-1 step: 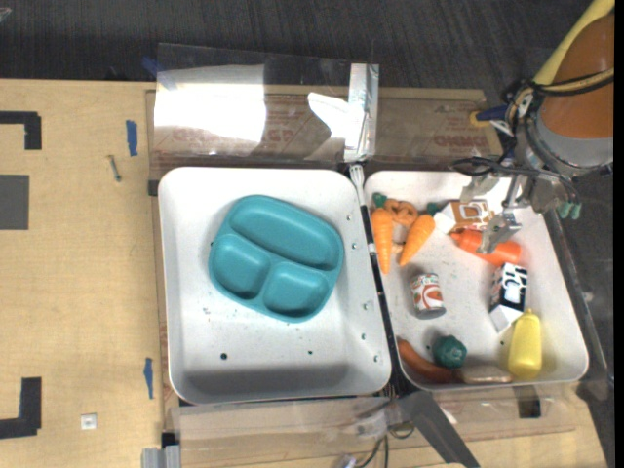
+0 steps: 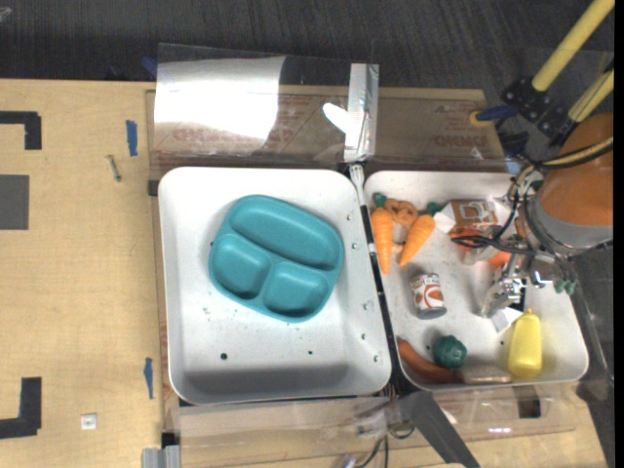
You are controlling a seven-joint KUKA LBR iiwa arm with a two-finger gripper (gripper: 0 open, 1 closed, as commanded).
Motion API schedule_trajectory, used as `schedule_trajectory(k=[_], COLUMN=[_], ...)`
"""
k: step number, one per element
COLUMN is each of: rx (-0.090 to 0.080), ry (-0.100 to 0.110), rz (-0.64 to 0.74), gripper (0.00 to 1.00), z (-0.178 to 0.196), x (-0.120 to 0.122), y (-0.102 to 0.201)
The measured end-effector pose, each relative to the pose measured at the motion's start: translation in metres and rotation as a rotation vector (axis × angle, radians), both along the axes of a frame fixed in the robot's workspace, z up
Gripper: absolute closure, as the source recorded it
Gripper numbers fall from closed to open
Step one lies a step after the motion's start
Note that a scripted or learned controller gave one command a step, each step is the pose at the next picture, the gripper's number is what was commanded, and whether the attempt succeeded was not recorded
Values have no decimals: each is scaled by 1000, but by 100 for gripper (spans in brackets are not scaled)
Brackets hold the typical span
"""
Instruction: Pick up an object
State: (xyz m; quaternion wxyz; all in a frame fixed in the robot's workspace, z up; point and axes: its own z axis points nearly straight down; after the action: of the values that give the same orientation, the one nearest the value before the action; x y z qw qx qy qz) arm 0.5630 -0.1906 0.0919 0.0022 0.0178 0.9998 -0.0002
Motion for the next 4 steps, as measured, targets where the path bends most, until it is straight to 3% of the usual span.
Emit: schedule_trajectory(k=[1,2,3,4], rx=[5,1,-7,-10], ry=[-7,-8,-11,-21], rz=[-130,-97,303,306], gripper=[0,0,0,100], z=[-4,-4,-3,8], x=[-38,-79,-78,-74], y=[-28,-31,-34,-33])
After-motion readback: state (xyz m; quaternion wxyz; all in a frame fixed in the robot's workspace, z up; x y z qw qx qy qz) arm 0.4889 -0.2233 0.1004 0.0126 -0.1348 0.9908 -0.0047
